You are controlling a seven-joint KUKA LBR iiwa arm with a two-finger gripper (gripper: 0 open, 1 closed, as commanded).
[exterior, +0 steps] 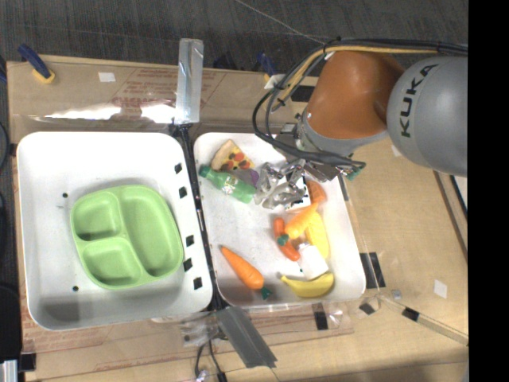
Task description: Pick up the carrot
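You see the grey arm with its orange band [350,94] reaching in from the right over the right-hand shallow white bin [238,293]. Its metal two-finger gripper [282,183] hangs low over the upper middle of that bin, among the clutter there. You cannot tell from this view whether the gripper is open or closed, and nothing is visibly held.

Locate the task object: the orange toy carrot with a small green tip [243,268] lies flat on the bin floor in the lower left part of the right-hand bin, tilted diagonally with its green end toward the lower right. It sits well apart from the gripper and touches nothing else that you can make out.

Note the other contents of the same bin:
- A toy pizza slice [232,157] lies near the upper left corner.
- A green bottle-shaped item [229,184] lies just below the slice, its end near the gripper.
- A cluster of orange and yellow toy foods [302,231] lies just below the gripper.
- A yellow toy banana [308,283] lies at the lower right, near the carrot's green end.

The left-hand white bin [40,165] holds a light green three-compartment plastic plate [126,233]. Both bins rest on the desk [413,237].
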